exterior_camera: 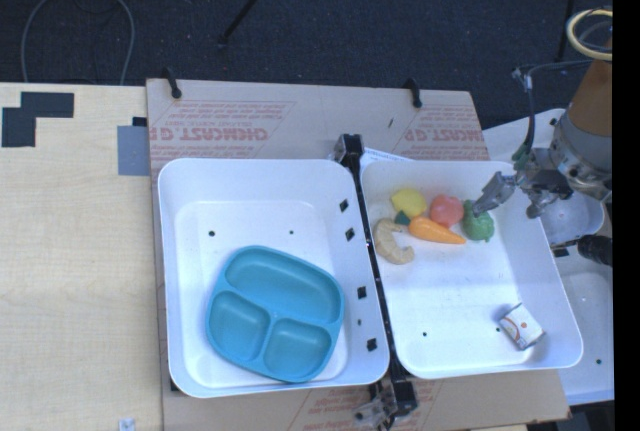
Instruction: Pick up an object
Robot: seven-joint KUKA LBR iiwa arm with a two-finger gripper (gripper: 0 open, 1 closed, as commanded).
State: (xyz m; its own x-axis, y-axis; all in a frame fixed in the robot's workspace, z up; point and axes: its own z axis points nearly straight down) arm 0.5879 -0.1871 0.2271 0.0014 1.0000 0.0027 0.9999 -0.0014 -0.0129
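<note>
A cluster of toy food lies at the back of the right bin (pixel 470 344): a yellow lemon (pixel 408 201), a pinkish-red tomato (pixel 446 210), an orange carrot (pixel 436 232), a green piece (pixel 478 225) and a beige curved piece (pixel 392 244). A small white and orange carton (pixel 521 326) lies near the bin's front right corner. My gripper (pixel 515 198) hangs over the bin's back right edge, open, with its left finger (pixel 492 191) just above the green piece. Nothing sits between the fingers.
The left bin (pixel 190 219) holds a blue divided plate (pixel 275 312). A black divider with clips (pixel 362 259) runs between the bins. Both rest on a cardboard sheet (pixel 250 124). The wooden bench top (pixel 70 259) lies to the left.
</note>
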